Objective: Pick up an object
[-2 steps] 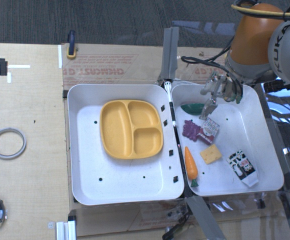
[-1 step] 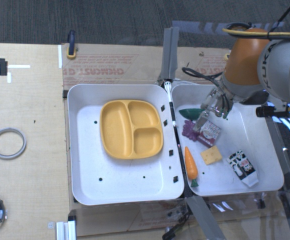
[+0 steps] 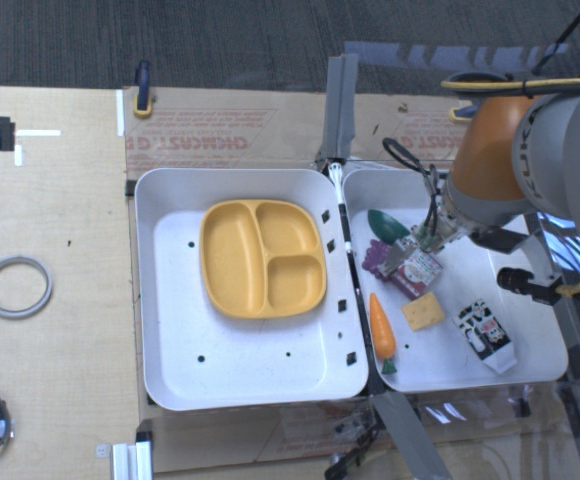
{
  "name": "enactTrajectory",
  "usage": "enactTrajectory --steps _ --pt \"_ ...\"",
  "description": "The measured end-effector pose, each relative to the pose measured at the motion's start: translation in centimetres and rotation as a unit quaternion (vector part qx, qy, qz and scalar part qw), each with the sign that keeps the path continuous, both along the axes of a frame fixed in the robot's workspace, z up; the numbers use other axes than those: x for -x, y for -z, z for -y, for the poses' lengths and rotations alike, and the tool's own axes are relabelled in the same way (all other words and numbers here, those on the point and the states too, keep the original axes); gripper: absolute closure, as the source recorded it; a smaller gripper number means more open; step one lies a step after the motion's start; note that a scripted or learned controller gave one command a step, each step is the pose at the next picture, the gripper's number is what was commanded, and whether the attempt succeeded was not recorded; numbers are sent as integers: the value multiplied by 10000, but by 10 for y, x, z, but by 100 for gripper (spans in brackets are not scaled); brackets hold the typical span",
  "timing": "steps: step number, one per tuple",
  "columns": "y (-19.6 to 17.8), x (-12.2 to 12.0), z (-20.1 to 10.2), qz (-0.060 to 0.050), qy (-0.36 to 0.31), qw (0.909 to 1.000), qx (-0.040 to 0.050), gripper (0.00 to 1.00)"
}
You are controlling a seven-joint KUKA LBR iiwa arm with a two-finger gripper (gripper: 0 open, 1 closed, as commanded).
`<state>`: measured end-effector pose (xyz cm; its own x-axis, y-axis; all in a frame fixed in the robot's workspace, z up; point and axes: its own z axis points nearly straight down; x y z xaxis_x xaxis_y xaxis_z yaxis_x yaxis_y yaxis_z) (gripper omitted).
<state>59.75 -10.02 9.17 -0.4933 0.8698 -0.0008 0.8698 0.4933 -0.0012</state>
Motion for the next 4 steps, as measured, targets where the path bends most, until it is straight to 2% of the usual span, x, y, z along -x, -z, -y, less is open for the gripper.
enactTrajectory --steps 1,2,3,4 --pt "0 -50 7 5 2180 9760 6 0" --pt "0 -34 1 0 1932 9812 5 0" --pt "-11 -35 2 -1 1924 9813 20 100" --pt "-100 -39 -12 11 879 9961 5 100"
